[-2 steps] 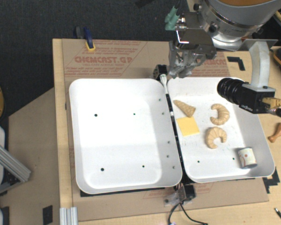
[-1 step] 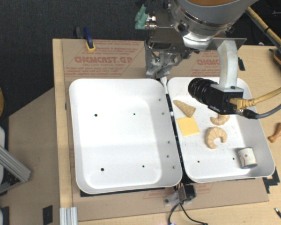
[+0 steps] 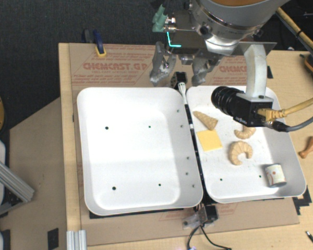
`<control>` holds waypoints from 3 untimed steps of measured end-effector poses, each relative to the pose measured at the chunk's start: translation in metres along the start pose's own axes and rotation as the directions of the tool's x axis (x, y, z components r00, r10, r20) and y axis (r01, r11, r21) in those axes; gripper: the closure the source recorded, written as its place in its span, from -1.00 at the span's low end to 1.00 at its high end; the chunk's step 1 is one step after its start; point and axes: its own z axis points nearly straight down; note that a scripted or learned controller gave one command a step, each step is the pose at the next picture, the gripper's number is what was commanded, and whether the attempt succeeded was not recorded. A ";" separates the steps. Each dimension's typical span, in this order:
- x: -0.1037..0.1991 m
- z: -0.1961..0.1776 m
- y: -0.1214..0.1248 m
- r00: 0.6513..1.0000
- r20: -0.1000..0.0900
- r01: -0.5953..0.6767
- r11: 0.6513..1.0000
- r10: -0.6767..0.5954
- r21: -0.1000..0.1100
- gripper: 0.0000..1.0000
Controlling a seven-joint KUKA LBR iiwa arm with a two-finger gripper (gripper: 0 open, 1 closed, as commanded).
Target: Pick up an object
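1. I take the right bin (image 3: 287, 184) as my landmark. Inside it lie a yellow cheese slice (image 3: 209, 139), a wedge of pastry (image 3: 206, 120), two croissants (image 3: 241, 152) and a small white cylinder (image 3: 274, 174).
2. The cheese slice, near the bin's left wall, looks thin, flat and light; I judge it hard to pinch.
3. The larger croissant, at the bin's middle, is probably a light plastic toy. Its curved body should be easiest to grip across the middle.
4. The gripper (image 3: 178, 69) hangs above the bin's far left corner, over the counter (image 3: 120, 56). Its fingers (image 3: 159, 64) stand apart, nothing between them, touching nothing as far as I can tell.
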 end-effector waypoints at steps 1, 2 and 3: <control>0.001 -0.011 0.000 1.000 -0.001 0.001 1.000 -0.001 -0.003 1.00; 0.032 0.001 0.000 1.000 0.002 0.003 1.000 -0.003 0.005 1.00; 0.031 -0.011 0.000 1.000 -0.001 0.001 1.000 -0.001 0.001 1.00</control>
